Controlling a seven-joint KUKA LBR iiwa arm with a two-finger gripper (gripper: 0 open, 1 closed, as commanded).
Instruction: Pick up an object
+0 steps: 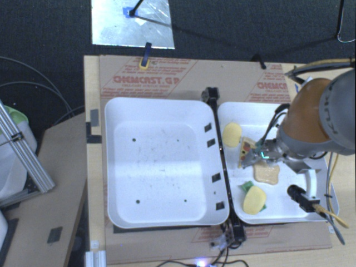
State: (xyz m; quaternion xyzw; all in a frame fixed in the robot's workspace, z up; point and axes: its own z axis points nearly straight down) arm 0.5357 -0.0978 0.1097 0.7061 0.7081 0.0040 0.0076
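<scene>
one tan flat slice, near end effector

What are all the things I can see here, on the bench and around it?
left bin: one, white, on the cardboard sheet
right bin: one, white, beside the left bin
round piece: one, yellow, right bin, far left part
multicoloured piece: one, red, yellow and green, right bin, by the pincer
toast-like slice: one, tan, right bin, middle
oval piece: one, yellow over green, right bin, near edge
cardboard sheet: one, brown with red lettering, under both bins
clamp: one, yellow and blue, cardboard's far edge
silvery sheet: one, on the dark floor beyond
arm: one, grey and orange, from the right
pincer: one, over the right bin
</scene>
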